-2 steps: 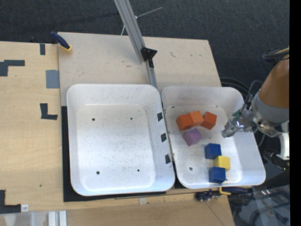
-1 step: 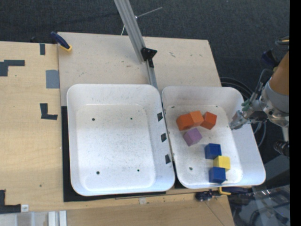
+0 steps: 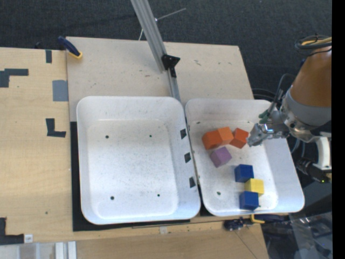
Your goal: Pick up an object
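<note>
Two shallow white bins sit side by side on the bench, touching along their inner rims. The left bin (image 3: 86,161) shows bare white floor with a few dark specks. The right bin (image 3: 285,193) holds all the blocks.

Right bin contents:
- larger orange block (image 3: 215,138), toward the far-left part of the floor
- smaller orange block (image 3: 240,137), just right of it, the two touching or nearly so
- purple block (image 3: 220,156), just near of the larger orange one, close to it
- blue block (image 3: 243,172), nearer and to the right of the purple one, apart from it
- yellow block (image 3: 255,186), just near-right of that blue block
- second blue block (image 3: 249,199), at the near end, touching the yellow one; these last three run in a short line toward the bin's near rim

The arm (image 3: 312,90) comes in from the right, its orange band above the grey wrist. The gripper (image 3: 257,134) hangs over the right side of the right bin, its tip just beside the smaller orange block on that block's right. Whether the tip touches the block cannot be told. Finger state cannot be told either: the tip is a small grey blur. No block is visibly between the fingers; all six lie on the bin floor.

A grey metal pole (image 3: 151,31) slants across the far bench down to the seam between the bins.
</note>
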Controlling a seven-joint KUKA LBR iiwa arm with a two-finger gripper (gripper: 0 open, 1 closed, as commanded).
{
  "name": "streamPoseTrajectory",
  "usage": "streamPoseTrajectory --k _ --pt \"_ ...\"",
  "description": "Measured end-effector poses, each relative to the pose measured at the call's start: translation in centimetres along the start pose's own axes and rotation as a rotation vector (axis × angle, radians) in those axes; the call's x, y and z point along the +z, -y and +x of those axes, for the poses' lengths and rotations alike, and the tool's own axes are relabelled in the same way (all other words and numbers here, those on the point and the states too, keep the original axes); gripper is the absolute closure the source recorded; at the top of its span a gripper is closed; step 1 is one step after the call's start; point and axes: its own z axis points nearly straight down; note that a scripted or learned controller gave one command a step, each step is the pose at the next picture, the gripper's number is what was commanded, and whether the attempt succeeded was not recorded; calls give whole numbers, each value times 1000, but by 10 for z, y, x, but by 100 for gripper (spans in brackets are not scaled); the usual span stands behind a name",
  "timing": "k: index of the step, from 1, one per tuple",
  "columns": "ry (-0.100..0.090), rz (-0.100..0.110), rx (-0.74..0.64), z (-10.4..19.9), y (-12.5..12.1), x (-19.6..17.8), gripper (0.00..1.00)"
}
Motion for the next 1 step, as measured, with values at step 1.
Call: streamPoseTrajectory --k 1 --pt "1 2 1 48 -4 10 100"
